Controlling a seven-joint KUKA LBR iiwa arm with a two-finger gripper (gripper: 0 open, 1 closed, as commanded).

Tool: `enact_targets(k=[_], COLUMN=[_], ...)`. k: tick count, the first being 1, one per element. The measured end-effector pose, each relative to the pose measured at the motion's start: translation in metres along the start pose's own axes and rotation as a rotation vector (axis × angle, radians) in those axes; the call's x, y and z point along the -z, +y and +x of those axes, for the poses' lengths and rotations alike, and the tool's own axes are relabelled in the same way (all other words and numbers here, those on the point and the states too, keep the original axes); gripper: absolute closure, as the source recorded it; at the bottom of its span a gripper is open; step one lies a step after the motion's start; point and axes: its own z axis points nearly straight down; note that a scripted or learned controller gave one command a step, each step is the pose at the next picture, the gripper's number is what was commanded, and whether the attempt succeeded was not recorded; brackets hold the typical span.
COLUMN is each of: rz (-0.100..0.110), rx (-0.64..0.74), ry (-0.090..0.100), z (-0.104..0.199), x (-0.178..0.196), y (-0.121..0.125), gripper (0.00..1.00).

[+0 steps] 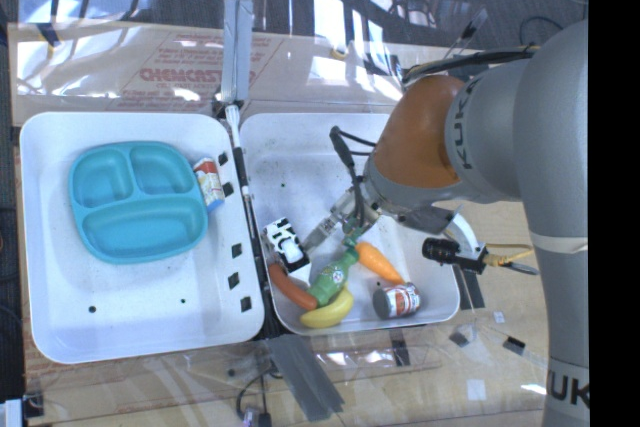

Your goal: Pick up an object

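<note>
**Arm down among the toys, nothing lifted yet**

Taking the banana (326, 312) as the marker, since it lies closest to the near rim of the right bin (300, 150): the little can (398, 300) rests just to its right, also close to that near rim. Touching the banana on its left and slanting away from it is the red sausage-like piece (291, 287). The green bottle-shaped toy (331, 279) leans right over the banana, and the carrot (378, 261) lies a little beyond and to the right. Further back and left of the banana sits the black-and-white block (285, 245).

Beyond the green toy the arm's gripper (345, 223) reaches down into this cluster; I cannot tell from here how the jaws stand, and I see nothing clearly caught between them. Every toy looks to be resting on the bin floor.

So I judge the pick unfinished: the approach seems made, with the green toy or carrot the likeliest target, but closing, lifting and clearing the bin all remain.

Far left of the banana, the left bin (60, 315) holds a blue divided plate (138, 199) with a small red-and-white packet (209, 183) at its right edge.
</note>
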Motion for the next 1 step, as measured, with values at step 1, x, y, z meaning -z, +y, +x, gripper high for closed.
enact_targets(k=[1], rz=[0.001], rx=[-0.041], ry=[0.010], z=[-0.0193], x=[0.0563], y=[-0.0190], gripper=[0.00])
